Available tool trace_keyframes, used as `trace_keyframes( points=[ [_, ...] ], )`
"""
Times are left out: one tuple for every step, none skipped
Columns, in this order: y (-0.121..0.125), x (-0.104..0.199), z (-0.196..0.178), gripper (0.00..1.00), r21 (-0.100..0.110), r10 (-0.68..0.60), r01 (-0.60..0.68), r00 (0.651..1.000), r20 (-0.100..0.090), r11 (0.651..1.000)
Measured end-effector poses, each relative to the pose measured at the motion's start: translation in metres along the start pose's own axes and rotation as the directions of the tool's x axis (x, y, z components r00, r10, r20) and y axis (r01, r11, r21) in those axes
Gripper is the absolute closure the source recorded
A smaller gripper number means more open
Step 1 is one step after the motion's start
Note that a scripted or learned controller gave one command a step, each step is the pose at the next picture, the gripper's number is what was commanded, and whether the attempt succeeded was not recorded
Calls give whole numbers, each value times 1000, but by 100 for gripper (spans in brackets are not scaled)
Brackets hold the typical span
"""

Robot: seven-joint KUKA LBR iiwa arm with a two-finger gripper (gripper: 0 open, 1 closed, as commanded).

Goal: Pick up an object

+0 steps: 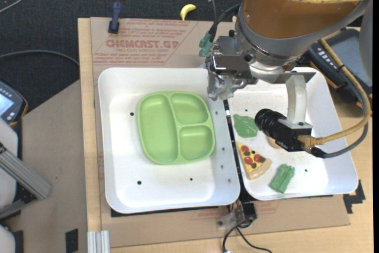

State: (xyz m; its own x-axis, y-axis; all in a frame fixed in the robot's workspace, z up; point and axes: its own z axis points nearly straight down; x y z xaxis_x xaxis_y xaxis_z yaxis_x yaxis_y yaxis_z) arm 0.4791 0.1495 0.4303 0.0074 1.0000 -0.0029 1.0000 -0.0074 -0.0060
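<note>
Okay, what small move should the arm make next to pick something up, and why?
Probably ease the gripper down toward the green leaf-shaped piece: it hangs over the shared bin rim, and that piece is the nearest small thing.

— Where is there room in the left bin (115, 145)?
— Along its near edge and its left side. The green plate (176, 126) takes the middle and reaches close to the wall shared with the right bin (331, 169).
— And in the right one?
— Its left half is crowded: a green leaf (244, 125), a pizza slice (254, 160) and a green bundle (282, 178) lie near one another. The near right corner is open floor.
— Anything overhead?
— The arm (302, 3) covers that bin's far end, and the gripper (220, 89) hangs over the shared wall.
</note>
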Motion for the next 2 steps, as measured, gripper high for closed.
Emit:
trace_keyframes(
  points=[
    [0, 5, -13, 100, -7, -8, 8, 1000, -4, 1000],
    [1, 5, -23, 100, -8, -8, 8, 1000, -4, 1000]
  ],
)
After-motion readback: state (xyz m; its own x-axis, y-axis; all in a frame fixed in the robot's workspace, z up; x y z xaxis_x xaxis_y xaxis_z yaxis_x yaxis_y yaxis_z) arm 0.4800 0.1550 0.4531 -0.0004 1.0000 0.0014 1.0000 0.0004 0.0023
